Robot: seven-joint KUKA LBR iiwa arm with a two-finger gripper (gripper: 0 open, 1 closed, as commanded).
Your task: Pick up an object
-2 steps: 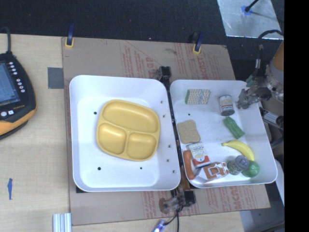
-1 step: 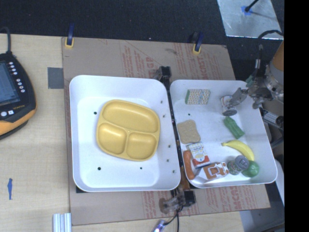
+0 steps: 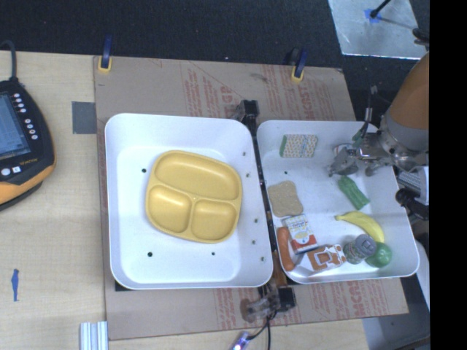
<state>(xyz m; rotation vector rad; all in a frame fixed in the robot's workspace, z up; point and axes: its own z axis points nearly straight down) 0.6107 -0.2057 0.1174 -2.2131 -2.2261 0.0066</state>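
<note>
Across the counter from left, a yellow plastic divided plate (image 3: 194, 195) fills the left white bin (image 3: 124, 261); the right white bin (image 3: 321, 130) holds scattered toy food, candidates for picking; the jaws (image 3: 354, 159), their spread impossible to tell, hover beside a green oblong block (image 3: 353, 192)

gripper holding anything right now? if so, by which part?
Nothing held, as far as the view shows. The gripper hovers in the right bin, above the green block, with nothing visible between its fingers.
</note>
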